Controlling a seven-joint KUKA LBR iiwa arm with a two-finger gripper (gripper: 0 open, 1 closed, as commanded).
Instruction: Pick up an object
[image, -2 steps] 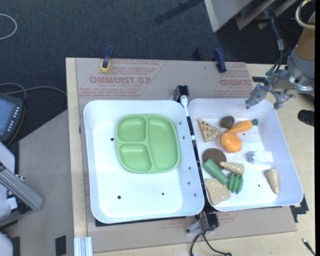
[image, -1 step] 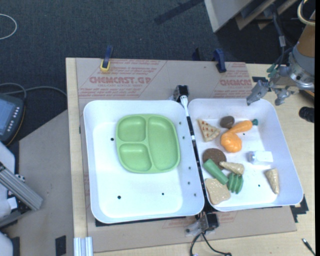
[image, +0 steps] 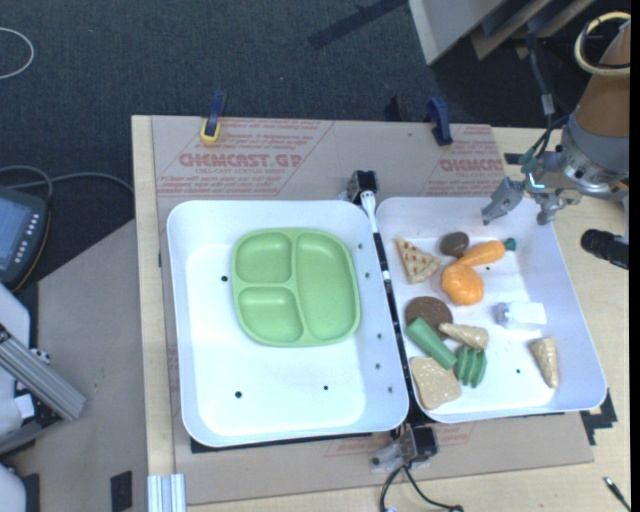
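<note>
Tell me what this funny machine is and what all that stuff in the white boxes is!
It is a robot arm, seen by a camera looking down from above. Its gripper, two open fingers holding nothing, hangs over the far edge of the right bin. Its job is picking something up. That bin holds toy food: a carrot, an orange pepper, a cracker wedge, a brown cookie, green vegetables and a bread slice. The left bin holds a green divided plate.

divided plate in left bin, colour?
Light green plate, seen in the camera view.
</note>
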